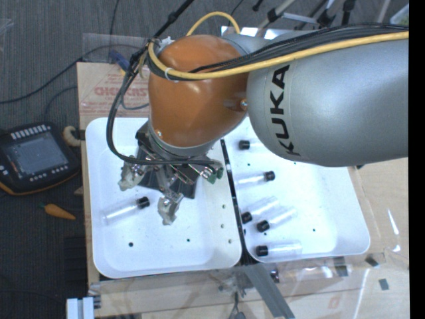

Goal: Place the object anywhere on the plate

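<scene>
Arm reaches over the left bin (113, 258); its gripper (149, 195) hangs above the bin floor with the two fingers spread wide and nothing between them. One clear vial with a black cap (126, 208) lies flat on the left bin floor near the left edge, just beside the left fingertip and between the two fingers' line. The right bin (345, 241) holds several more capped vials (279, 249), clustered along its left edge and front.

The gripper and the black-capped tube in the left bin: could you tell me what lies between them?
In the camera view, bare white bin floor separates the gripper from the black-capped tube; nothing lies between.
</scene>
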You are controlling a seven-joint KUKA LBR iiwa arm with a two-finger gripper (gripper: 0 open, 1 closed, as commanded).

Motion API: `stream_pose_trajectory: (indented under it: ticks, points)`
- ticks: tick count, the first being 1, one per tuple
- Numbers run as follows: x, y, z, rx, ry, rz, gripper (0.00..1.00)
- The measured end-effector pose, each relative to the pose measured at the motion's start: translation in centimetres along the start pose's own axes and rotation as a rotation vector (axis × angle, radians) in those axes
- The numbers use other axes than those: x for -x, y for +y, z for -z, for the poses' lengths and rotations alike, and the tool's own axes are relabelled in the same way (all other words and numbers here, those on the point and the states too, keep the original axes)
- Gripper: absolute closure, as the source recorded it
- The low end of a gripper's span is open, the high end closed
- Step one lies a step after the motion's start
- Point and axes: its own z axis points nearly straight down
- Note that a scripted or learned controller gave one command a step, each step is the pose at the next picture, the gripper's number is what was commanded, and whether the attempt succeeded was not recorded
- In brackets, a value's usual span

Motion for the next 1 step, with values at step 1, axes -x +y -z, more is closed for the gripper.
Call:
stream_pose_trajectory:
  ticks: [1]
  points:
    - [-0.69,-0.09,-11.69,-0.001,0.003,-0.099,0.00]
